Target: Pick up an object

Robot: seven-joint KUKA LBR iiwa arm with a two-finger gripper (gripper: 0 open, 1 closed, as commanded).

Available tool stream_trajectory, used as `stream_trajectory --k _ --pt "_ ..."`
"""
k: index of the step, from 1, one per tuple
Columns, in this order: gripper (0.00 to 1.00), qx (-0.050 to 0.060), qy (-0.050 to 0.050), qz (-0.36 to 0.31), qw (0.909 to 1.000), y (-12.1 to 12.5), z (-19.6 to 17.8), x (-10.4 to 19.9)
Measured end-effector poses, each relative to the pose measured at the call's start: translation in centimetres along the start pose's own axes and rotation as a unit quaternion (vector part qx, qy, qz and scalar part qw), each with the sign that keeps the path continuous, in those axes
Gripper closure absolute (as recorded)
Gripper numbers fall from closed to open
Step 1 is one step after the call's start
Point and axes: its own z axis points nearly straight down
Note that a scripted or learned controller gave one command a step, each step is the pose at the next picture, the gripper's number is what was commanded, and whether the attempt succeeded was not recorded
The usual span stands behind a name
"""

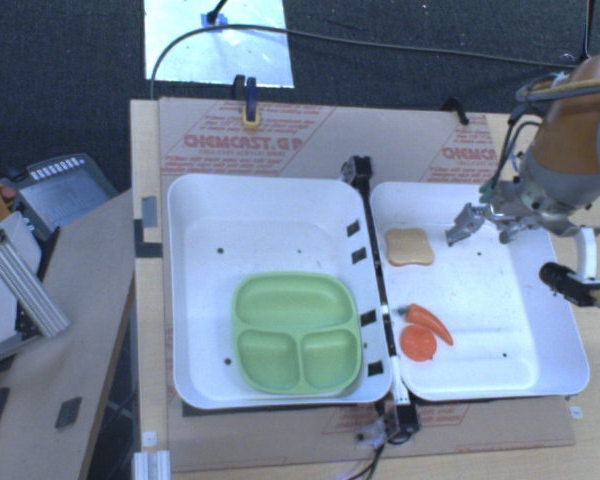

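a dark carpeted floor surrounds a wooden bench [280,118] covered with printed cardboard, and a shiny metal sheet [218,26] lies on the floor beyond it. two shallow white bins sit side by side on the bench, clipped together along their shared edge. the left bin [200,218] holds a green divided tray [295,331] in its near half, with one long compartment across the far side and two smaller ones nearer the camera. the right bin [540,368] holds three small things. the grey arm [570,133] with its orange band reaches in from the right over the far right corner of this bin, and its gripper [480,220] hangs above the bin's far part, just right of the bread; whether its fingers are apart or closed cannot be told at this angle, and nothing shows between them. a tan bread slice [409,247] lies flat near the dividing wall, roughly square with no clear long axis. nearer the camera, an orange carrot [427,319] lies with its long axis running diagonally, green top toward the divider and tip pointing to the near right. a round red tomato slice [417,343] touches the carrot on its near side. the bread sits well apart from those two.
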Motion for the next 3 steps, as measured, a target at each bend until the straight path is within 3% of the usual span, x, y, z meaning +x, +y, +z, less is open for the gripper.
stream_trajectory --k 1,2,3 --pt "0.0 -0.001 -0.001 0.0 1.0 0.8 4.6 -0.2" --pt "1.0 -0.004 -0.001 0.0 1.0 0.9 3.2 -0.2" --pt "1.0 -0.004 -0.001 -0.001 1.0 1.1 -1.1 -0.2"
